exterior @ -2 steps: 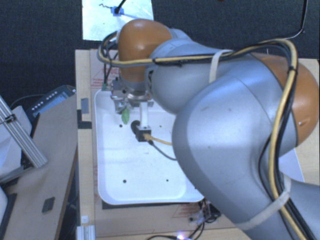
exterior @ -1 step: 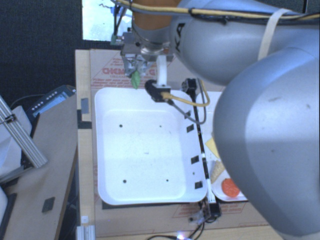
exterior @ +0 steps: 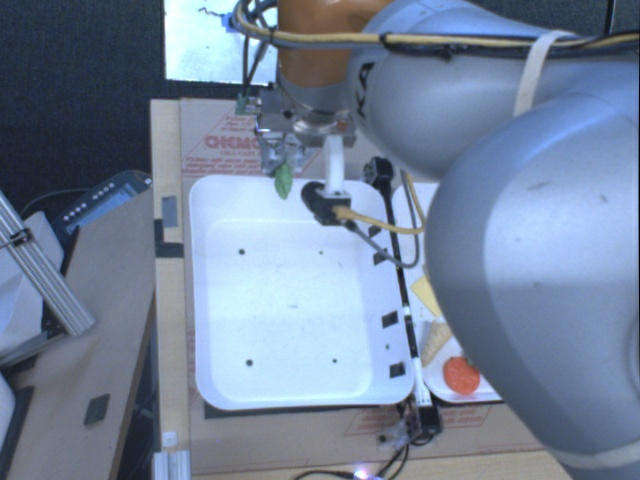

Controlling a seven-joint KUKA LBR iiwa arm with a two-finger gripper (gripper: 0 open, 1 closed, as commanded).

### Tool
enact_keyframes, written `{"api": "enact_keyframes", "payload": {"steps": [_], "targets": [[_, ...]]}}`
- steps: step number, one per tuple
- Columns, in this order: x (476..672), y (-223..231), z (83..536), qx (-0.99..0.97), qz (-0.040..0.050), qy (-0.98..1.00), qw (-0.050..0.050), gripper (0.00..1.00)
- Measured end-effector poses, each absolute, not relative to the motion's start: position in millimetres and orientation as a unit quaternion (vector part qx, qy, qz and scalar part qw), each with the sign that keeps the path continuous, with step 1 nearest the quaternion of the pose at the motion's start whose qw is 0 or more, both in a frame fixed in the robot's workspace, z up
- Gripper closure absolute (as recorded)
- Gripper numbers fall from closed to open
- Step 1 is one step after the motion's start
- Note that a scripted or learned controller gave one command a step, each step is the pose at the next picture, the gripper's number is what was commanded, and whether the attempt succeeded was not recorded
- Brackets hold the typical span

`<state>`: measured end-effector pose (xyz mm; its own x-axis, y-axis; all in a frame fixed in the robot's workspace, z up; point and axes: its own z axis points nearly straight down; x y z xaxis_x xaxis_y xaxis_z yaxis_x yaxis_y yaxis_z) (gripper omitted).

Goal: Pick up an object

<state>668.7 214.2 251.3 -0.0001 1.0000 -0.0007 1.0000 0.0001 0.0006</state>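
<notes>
The grey arm (exterior: 500, 168) sweeps in from 3 o'clock, its orange band (exterior: 325, 18) at 12 o'clock, wrist pointing down over the far rim of the left bin (exterior: 290, 298). The end effector (exterior: 283, 163) hangs there, clenched on one small green object (exterior: 284, 180) that dangles between its fingers, just above the bin's 12 o'clock edge. Two white bins sit on the tabletop (exterior: 170, 268); the right bin (exterior: 480, 393) holds one orange-red object (exterior: 461, 375) and one pale yellow piece (exterior: 428, 293).
</notes>
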Motion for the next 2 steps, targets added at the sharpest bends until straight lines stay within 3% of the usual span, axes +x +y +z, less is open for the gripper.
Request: {"api": "enact_keyframes", "payload": {"steps": [1, 2], "targets": [[667.9, 235, 184, 0.705, -0.0009, 0.709, -0.001, 1.0], [668.5, 234, 164, 0.705, 0.0001, 0.709, 0.0, 1.0]]}}
